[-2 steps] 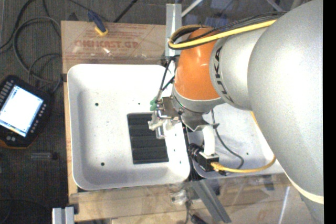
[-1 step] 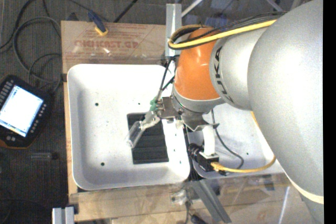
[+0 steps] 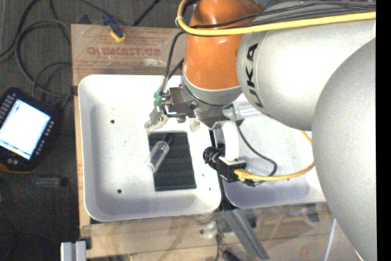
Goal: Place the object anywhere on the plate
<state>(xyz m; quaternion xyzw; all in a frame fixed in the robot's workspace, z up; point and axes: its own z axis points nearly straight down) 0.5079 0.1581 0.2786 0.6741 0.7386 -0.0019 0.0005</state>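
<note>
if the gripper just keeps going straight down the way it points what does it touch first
Probably the clear tube lying on the black ridged plate in the left bin. The gripper hangs just over the plate's far end. Depth is unclear from this slanted view, so it might meet the plate first.

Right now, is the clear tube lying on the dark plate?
Yes, the tube lies tilted across the upper left part of the plate in the left bin.
</note>
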